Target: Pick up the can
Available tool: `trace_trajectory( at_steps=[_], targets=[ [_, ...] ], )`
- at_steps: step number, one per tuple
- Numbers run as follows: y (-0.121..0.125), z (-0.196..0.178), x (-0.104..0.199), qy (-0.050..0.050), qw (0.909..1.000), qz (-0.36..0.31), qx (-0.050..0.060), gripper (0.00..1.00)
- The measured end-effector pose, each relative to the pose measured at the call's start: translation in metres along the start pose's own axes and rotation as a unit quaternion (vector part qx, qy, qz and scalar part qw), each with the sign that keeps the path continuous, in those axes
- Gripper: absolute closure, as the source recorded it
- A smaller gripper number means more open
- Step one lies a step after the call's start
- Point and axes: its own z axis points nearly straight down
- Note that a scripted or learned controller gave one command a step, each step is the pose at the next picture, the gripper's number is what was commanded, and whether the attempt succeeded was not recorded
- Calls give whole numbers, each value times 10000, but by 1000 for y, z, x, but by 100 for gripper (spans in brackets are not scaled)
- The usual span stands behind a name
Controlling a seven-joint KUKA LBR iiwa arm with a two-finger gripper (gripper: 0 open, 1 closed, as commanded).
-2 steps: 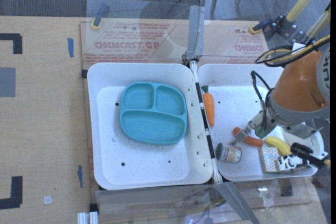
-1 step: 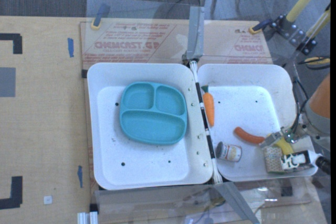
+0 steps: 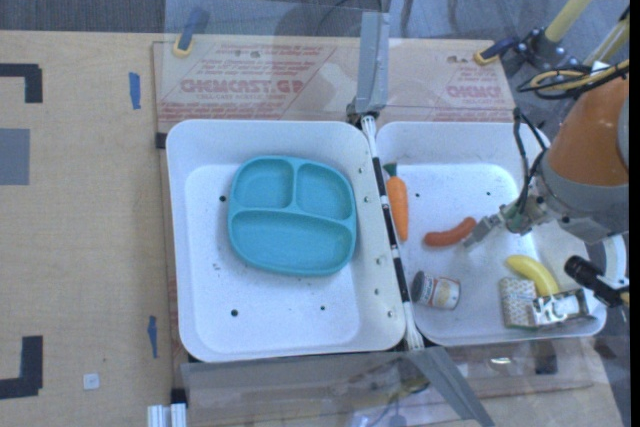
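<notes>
- Nearest the camera, at the right bin's [image 3: 455,137] front edge, the can [image 3: 436,291] lies on its side, its long axis running left to right, one round end facing right.
- Taking the can as landmark: a red sausage-shaped piece [image 3: 449,235] lies just behind it, an orange carrot [image 3: 398,206] behind and a little left, a banana [image 3: 532,274] to its right, and a patterned packet [image 3: 525,303] beyond that on the right.
- Left of the can, across the divider, the left bin [image 3: 190,215] bears a blue sectioned plate [image 3: 292,216].
- The gripper [image 3: 490,227] sits behind and to the right of the can, apart from it, close to the red piece's right end.
- Whether the pincer is released or clenched cannot be told.
- The arm [image 3: 590,150] comes in from the right, bent down over the right bin; judging by this, the coming move must carry the pincer forward and left to the can.
</notes>
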Motion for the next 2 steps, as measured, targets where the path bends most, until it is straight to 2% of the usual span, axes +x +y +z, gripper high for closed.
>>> trace_trajectory(
  at_steps=[1,2],
  targets=[
    [1,-8,-1,-7,10000,-2,-5,100],
    [1,-8,-1,-5,10000,-2,-3,0]
  ],
)
